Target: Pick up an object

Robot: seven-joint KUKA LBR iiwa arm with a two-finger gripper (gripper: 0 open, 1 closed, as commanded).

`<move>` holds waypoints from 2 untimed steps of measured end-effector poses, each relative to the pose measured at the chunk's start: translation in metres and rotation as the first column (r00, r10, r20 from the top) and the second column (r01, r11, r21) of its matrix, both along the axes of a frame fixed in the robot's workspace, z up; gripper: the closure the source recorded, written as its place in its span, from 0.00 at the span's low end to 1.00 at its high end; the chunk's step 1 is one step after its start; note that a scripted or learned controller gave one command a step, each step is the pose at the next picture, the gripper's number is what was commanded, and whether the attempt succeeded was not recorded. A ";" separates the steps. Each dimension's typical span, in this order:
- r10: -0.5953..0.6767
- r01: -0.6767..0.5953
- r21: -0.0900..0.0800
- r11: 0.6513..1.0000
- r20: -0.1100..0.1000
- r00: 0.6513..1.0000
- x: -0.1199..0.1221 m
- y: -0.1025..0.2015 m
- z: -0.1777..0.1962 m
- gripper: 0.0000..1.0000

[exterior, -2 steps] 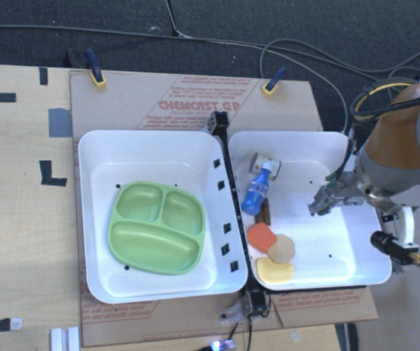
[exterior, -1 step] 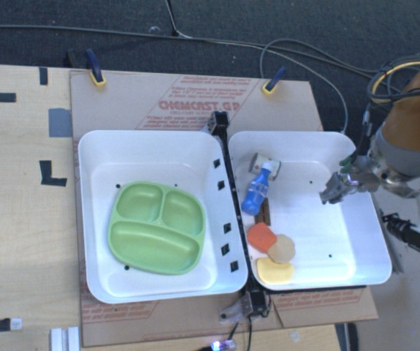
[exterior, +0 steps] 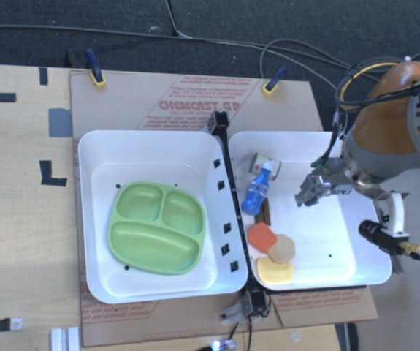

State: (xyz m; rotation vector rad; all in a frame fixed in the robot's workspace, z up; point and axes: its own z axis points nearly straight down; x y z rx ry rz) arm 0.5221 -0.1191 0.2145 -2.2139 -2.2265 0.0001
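Object not yet picked: gripper (exterior: 310, 191) off to the side of the cluster

Candidates for the pick, all resting on the floor of the right bin (exterior: 370, 276) along its left wall: blue bottle (exterior: 257, 190) at the far end, lying slantwise with its white cap pointing far and right; dark brown item (exterior: 264, 212) partly under the bottle's near end, too hidden to name; orange block (exterior: 261, 237) just nearer; tan round piece (exterior: 282, 249) touching it on the right; yellow piece (exterior: 275, 271) nearest of all, close to the bin's near wall. Over in the left bin (exterior: 93, 152), green divided plate (exterior: 157, 227), lying flat and well apart from the arm (exterior: 385, 130).

Reaching in from the right, with the gripper over bare white floor in the middle of the right bin, level with the bottle but clearly right of it. Touching none of the pieces. Open or closed: cannot tell from this angle; nothing seen carried.

Done so far, judging by the layout: at most an approach into the right bin. Left to do: choosing a piece, shifting left over it, descending, closing on it and lifting it clear of the floor. Likely nearest target: the bottle
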 end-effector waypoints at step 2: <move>0.002 -0.002 0.000 1.000 0.001 1.000 0.019 0.102 0.005 1.00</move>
